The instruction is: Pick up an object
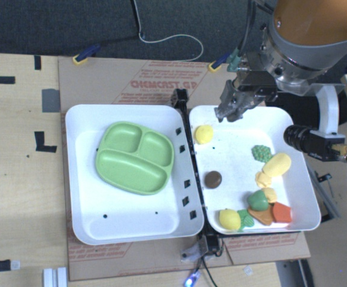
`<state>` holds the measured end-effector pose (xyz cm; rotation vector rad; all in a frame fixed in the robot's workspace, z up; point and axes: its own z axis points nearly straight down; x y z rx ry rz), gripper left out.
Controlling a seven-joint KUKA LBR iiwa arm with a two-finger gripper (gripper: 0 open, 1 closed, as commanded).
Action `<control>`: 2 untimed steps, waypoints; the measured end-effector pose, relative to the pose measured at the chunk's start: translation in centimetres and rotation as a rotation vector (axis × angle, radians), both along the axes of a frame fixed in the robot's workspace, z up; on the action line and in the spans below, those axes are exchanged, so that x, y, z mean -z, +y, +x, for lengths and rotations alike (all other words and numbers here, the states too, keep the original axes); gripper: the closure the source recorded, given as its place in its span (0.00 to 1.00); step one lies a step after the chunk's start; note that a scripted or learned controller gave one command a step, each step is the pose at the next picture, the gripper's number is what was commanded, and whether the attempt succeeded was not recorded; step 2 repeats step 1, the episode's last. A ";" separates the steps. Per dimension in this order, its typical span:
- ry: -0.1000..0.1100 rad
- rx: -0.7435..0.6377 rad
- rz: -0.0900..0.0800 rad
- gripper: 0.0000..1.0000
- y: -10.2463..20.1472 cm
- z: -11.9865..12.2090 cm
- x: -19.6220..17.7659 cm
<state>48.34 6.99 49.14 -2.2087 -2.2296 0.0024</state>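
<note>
Dark carpet runs along the top of my view, and below it the bench point(18, 178) carries a cardboard sheet point(155, 79) under two white bins. I'll place everything against the black clip strip point(188, 160) between them.

Largest is the arm point(308, 23), one grey unit with its orange band, entering from the right above the strip's far end. Next come the two bins: the left bin point(81, 220) and the right bin point(299, 136), one on each side of the strip.

In the left bin I count one green plate point(134, 157) with three compartments, lying flat, left of the strip and apart from it.

The gripper point(228, 113) hangs over the far rim of the right bin, just right of the strip's top. From my seat the fingers look dark and bunched together, and I cannot tell whether they are parted or closed; I see nothing between them.

Right of the strip I count the small toys: two lemons, one point(203, 134) near the strip's upper part, below and left of the gripper, and one point(230, 219) near its lower end; one brown disc point(213, 179) close to the strip's middle; one green knobbly piece point(260, 153); one pale yellow piece point(275, 166); and a heap point(266, 208) of green, orange and red bits I cannot count.
</note>
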 end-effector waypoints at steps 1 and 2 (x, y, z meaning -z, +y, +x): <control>0.000 0.009 -0.002 1.00 -1.5 0.0 2.2; 0.000 0.009 -0.002 1.00 -1.5 0.0 2.2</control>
